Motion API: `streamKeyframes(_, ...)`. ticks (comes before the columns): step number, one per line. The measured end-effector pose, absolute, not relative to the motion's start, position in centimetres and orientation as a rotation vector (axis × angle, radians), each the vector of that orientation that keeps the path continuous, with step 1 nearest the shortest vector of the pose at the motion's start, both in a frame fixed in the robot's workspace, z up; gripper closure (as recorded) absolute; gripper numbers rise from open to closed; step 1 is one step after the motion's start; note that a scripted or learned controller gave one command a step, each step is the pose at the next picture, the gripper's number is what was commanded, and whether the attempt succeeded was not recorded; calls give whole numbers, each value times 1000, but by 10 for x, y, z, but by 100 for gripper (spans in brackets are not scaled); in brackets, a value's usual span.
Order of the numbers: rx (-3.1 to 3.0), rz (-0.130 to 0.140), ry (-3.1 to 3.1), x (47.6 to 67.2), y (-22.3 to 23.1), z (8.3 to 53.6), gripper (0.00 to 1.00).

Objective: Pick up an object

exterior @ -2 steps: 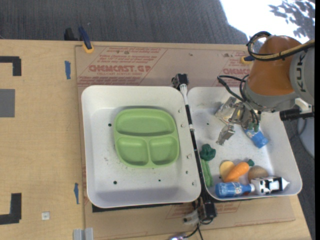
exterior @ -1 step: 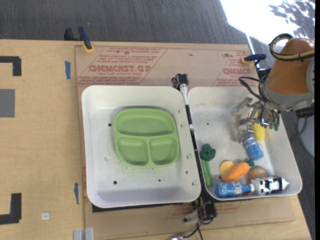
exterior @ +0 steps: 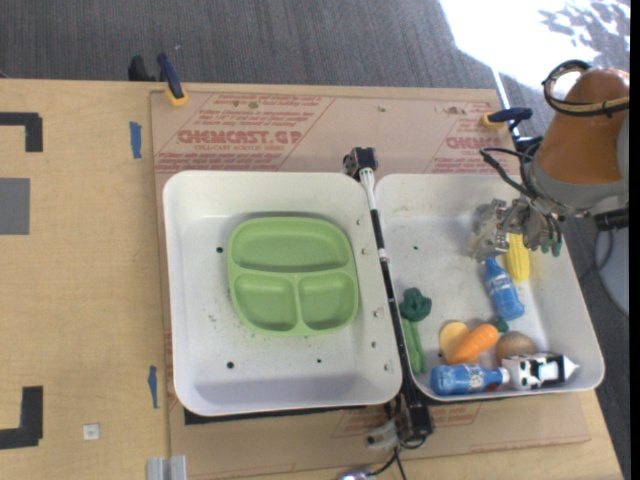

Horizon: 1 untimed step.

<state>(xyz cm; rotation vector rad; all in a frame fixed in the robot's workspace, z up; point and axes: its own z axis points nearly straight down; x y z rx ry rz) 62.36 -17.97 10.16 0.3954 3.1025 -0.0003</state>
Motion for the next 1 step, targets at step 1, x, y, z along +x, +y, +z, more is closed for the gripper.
streamKeyframes(1,669,2,3063,627,-110,205,100)
